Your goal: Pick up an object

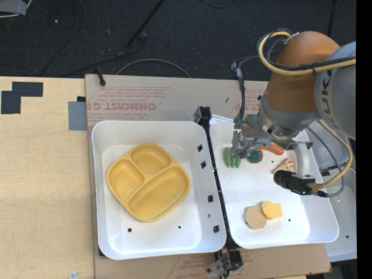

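Observation:
My gripper [243, 148] is low over the back left part of the right bin [325, 228]. Directly under it and slightly to its left lies a green ridged object [233, 158]. A small dark green round piece [254, 155] sits just to the gripper's right, and an orange carrot-like piece [272, 150] lies beyond that. Whether the gripper touches the green object cannot be made out. Further right a pizza-slice toy [283, 164] is partly covered by the arm.
A tan round cookie [255, 217] and a yellow piece [271, 210] rest together near the right bin's front. The left bin [110, 237] holds a yellow divided plate [148, 181]. A black divider [213, 179] runs between the bins.

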